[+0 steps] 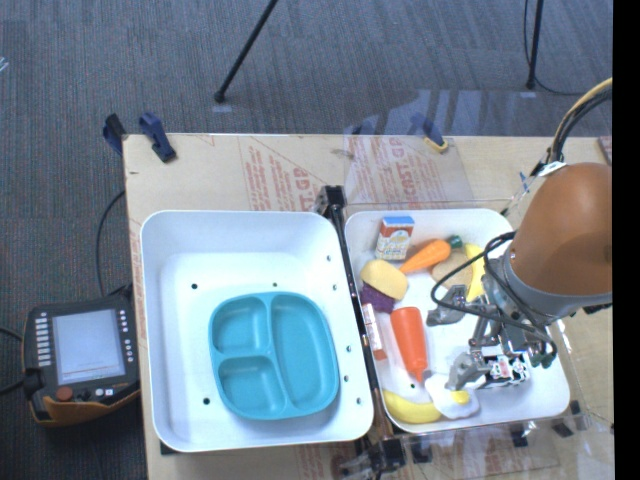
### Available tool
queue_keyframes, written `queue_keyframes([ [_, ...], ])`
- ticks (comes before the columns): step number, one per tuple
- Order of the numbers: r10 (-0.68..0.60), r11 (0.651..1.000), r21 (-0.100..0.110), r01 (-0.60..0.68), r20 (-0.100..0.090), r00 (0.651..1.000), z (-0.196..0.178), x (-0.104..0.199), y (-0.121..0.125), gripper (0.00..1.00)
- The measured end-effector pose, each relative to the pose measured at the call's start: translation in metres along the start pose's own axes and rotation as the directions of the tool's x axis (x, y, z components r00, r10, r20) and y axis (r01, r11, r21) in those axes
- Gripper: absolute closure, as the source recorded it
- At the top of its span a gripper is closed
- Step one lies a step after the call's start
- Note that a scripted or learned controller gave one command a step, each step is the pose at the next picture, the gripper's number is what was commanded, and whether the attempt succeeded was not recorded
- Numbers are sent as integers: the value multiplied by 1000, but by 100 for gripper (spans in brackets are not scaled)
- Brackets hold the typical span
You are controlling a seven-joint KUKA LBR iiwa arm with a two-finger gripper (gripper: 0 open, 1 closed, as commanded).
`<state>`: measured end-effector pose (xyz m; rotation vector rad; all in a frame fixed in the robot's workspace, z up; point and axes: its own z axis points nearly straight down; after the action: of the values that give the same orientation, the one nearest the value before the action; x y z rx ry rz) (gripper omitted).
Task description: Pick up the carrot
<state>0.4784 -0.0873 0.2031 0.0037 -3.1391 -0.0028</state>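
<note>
Above the hand: carrot (427,256) is lying far off.
Hand (487,365): cannot tell its grip.
Risk: hand is grabbing the nearby banana (415,406) instead.

orange carrot (428,256) with green top lies slanted near right bin's back.

Robotics lab, tripod legs (252,40) on carpet, teach pendant (82,360), clamped bench (300,173)
</note>
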Motion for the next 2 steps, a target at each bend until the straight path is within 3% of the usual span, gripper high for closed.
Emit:
queue_keyframes([
  [1,198,980,-3,-198,23,980,96,-68,-16,0],
  [2,51,999,2,-51,12,999,80,-145,-53,0],
])
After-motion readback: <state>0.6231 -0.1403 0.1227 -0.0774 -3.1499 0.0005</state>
